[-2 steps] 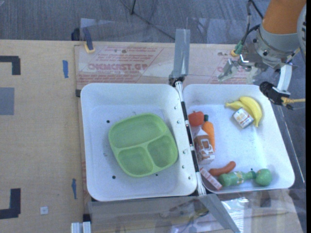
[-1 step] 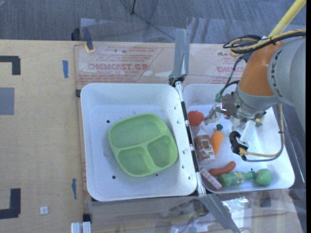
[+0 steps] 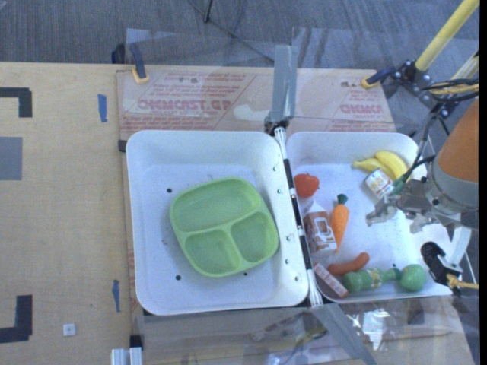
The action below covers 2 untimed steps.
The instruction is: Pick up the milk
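Note:
A small white carton with a yellow-orange label [image 3: 378, 182], which looks like the milk, lies in the right bin [image 3: 358, 152] just below the bananas [image 3: 384, 163]. A taller brown-and-white carton [image 3: 320, 232] lies near the bin's left wall, beside a carrot [image 3: 340, 217]. My gripper [image 3: 386, 206] hangs over the right side of this bin, its tip just below and right of the white carton. Nothing is seen held in it. The orange-banded wrist [image 3: 463, 158] hides part of the bin's right wall.
A red fruit [image 3: 307, 185], a sausage [image 3: 348, 265], a green bottle [image 3: 368, 280], a green apple [image 3: 412, 277] and a pink-edged item [image 3: 329, 280] also lie in the right bin. The left bin [image 3: 152, 158] holds a green divided plate [image 3: 223, 226]. A yellow pole [image 3: 449, 27] stands at the back right.

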{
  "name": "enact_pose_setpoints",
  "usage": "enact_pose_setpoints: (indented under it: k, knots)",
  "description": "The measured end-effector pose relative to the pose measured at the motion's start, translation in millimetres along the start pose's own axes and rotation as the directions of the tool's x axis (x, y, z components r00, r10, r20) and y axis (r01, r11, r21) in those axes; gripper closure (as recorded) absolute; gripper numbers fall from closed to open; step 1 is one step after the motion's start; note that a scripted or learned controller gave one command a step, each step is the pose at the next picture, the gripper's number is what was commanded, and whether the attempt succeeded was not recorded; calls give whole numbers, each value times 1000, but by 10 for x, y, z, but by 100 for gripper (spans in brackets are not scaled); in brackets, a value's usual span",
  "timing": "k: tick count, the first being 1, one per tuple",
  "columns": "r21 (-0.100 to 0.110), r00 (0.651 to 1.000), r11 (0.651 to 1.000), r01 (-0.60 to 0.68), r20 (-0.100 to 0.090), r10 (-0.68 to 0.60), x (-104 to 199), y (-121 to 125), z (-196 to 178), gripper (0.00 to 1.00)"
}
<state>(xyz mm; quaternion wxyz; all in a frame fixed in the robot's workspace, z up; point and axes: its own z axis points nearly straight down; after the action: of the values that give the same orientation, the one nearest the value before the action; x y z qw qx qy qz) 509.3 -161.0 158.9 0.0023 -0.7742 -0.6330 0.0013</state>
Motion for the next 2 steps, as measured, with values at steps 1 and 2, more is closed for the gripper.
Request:
enact_pose_setpoints:
  k: [1, 2]
  knots:
    - [-3, 994, 994, -105, 2, 105, 111, 494, -1250, 0]
    - [-2, 1000, 1000, -9, 0, 9, 201, -29, 641, 0]
